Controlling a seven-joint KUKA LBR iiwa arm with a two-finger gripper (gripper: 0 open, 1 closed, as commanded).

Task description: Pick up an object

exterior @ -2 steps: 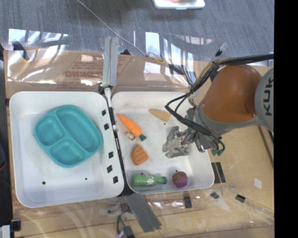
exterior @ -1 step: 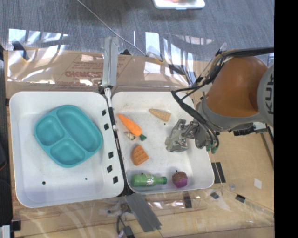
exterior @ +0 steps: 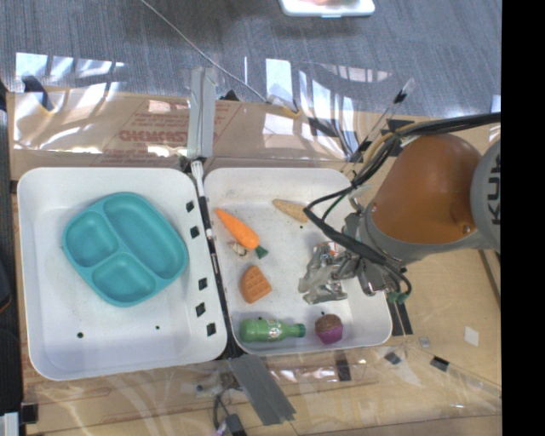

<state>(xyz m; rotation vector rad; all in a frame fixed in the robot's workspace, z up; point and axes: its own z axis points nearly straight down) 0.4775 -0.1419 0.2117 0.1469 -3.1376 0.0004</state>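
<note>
Camera view: hand (exterior: 322, 281) low over right bin (exterior: 289, 183).

Your surroundings: bench and carpet

You see a grey ribbed carpet (exterior: 102, 25) beyond the tan bench (exterior: 128, 128), whose clear plastic sheeting (exterior: 281, 85) catches bright glare, with grey tape (exterior: 260, 387) at its near edge.

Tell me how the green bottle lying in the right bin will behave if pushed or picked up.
The small green plastic bottle lies on its side, so a push would probably roll it. It looks light and smooth, so it may slip from the pincer. The bin wall alongside may stop it.
</note>
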